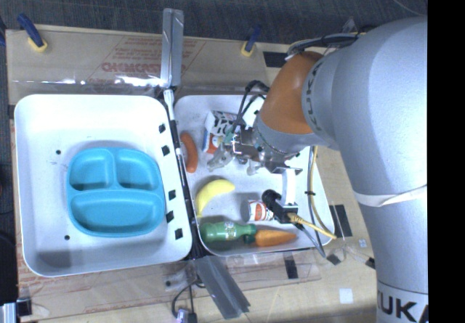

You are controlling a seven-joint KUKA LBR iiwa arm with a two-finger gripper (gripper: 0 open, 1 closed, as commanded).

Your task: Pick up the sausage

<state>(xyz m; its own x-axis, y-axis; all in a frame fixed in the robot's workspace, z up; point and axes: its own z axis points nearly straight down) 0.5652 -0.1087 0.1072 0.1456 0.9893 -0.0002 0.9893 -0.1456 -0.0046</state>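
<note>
At the near edge of the right bin (323, 231) lie a green bottle (227, 231) and a carrot (275, 237), with a small can (259, 211) and a banana (213, 193) just behind them. Farther back, the sausage (189, 152) lies along that bin's left wall, apart from everything else. The end effector (227, 149) hangs just to its right, above the bin floor. This looks like the approach step: nothing is lifted yet, and the next move calls for shifting left over the sausage and descending around it. How far the end effector is open cannot be told, and nothing visibly sits in it. The left bin (36, 169) holds a blue tray (115, 191).
</note>
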